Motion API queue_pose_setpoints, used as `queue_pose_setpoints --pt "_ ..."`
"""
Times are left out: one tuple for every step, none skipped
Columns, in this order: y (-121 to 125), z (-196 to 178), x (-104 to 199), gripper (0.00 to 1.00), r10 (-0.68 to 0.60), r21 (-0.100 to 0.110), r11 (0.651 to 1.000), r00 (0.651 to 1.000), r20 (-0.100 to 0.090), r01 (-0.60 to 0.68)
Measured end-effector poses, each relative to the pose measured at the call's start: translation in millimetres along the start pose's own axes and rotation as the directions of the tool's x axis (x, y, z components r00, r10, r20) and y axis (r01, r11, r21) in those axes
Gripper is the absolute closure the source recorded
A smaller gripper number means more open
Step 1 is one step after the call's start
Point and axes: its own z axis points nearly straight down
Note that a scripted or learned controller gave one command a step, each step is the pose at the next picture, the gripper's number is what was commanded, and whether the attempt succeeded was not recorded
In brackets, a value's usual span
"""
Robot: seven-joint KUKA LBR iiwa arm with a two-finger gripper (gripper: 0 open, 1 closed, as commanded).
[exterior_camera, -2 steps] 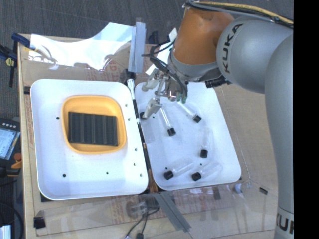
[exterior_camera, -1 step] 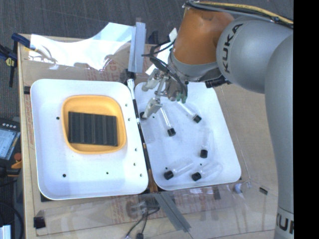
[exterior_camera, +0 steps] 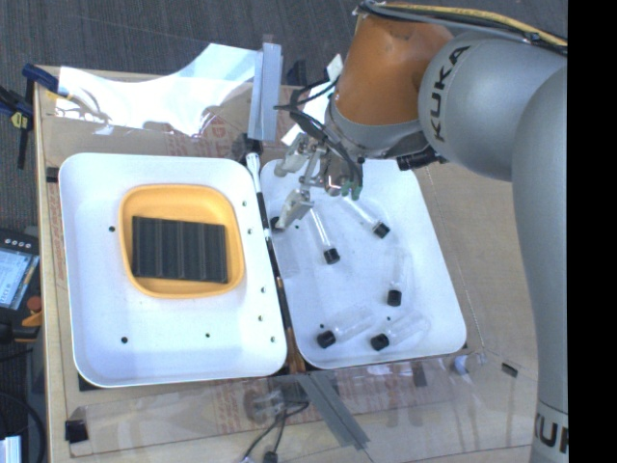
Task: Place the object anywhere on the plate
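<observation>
1. camera view: you see the hand low over the upper left part of the right bin, under the orange band of the arm.
2. a clear tube with a black cap lies just below the hand, its long axis running down and slightly right, the cap at the far end; its upper end seems to sit at the fingertips, but you cannot tell whether the hand is spread or pinching it.
3. the right bin holds several more clear tubes with black caps: one beside the first, others near the lower edge.
4. the plate, yellow with a dark ribbed centre, sits in the left bin, well to the left of the hand, across the seam between the bins.
5. judgement: the coming move turns on lifting along that tube, then carrying left.
</observation>
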Motion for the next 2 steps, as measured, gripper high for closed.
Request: queue_pose_setpoints --pt "0.0 0.0 0.0 0.0 0.0 0.0 1.0 1.0 0.0 0.0" --pt "0.0 0.0 0.0 0.0 0.0 0.0 1.0 1.0 0.0 0.0"
